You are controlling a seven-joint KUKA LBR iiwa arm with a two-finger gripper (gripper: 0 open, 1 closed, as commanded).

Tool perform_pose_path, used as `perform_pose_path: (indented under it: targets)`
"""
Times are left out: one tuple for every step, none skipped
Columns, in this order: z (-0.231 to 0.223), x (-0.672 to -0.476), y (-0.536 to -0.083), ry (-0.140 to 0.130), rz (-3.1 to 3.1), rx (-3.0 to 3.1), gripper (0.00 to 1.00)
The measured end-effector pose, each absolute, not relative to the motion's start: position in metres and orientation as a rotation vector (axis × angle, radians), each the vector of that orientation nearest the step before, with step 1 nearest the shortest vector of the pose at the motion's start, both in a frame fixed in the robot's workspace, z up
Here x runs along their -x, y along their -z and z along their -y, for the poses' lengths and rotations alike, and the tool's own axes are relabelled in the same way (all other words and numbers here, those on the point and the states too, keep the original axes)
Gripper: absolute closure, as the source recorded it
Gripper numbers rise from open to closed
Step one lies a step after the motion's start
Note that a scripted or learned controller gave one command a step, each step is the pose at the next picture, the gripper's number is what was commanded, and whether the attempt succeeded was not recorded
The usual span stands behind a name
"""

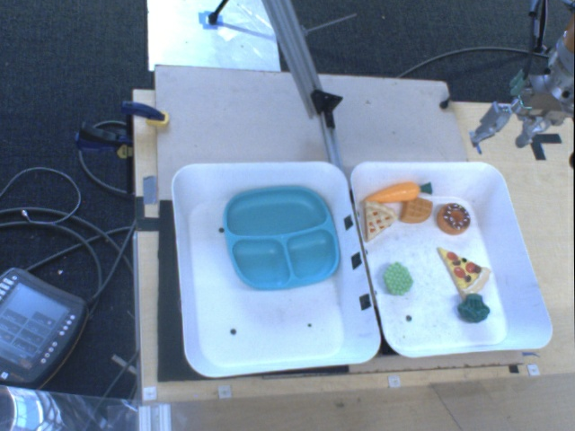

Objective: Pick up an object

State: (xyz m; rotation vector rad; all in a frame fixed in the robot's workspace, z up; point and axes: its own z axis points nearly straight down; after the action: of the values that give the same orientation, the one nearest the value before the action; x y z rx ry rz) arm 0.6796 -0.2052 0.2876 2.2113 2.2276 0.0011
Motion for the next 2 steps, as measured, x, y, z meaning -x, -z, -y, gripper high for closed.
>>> perform_pose_path:
  targets:
    - [0.205, -0.679, -0.288, 0.001, -2.228, -2.211, 0.0]
    - [0.209, -0.677, -0.246, 0.002, -2.224, -2.219, 0.0]
